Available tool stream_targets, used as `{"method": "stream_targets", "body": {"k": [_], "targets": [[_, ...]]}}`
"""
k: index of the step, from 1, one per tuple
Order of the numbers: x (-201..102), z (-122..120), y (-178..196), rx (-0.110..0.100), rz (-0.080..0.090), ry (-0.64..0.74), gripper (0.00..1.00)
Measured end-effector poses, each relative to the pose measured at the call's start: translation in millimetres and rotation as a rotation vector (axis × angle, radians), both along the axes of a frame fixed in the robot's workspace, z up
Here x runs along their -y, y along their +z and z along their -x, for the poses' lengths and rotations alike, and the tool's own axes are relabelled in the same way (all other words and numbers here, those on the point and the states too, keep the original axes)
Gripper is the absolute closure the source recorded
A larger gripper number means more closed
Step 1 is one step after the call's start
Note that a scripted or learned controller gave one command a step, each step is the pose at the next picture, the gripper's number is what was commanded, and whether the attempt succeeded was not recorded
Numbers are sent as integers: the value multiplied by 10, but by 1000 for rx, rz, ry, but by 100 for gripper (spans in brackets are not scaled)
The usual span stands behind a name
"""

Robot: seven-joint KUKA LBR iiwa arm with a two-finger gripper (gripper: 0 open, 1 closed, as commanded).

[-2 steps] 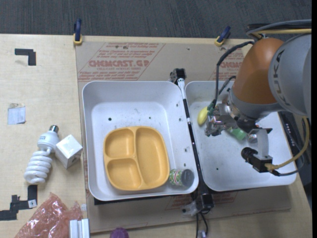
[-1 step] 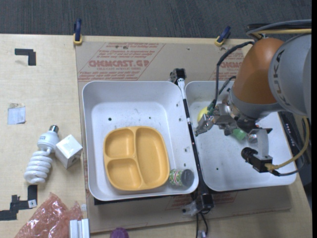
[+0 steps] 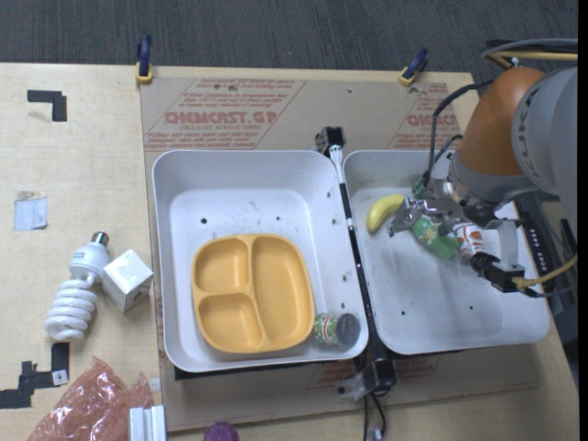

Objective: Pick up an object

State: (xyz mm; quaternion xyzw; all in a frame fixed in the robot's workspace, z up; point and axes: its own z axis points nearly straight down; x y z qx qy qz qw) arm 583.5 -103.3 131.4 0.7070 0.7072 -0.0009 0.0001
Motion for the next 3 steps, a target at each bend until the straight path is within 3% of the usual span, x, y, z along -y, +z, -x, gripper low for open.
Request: {"method": "stream_targets", "body": {"k": [1,2,3], "targets": [[6,-33,-231,14,6,0,0],[3,-29,-141,10,5,2,100],[3,-29,-141,10,5,1,0]]}}
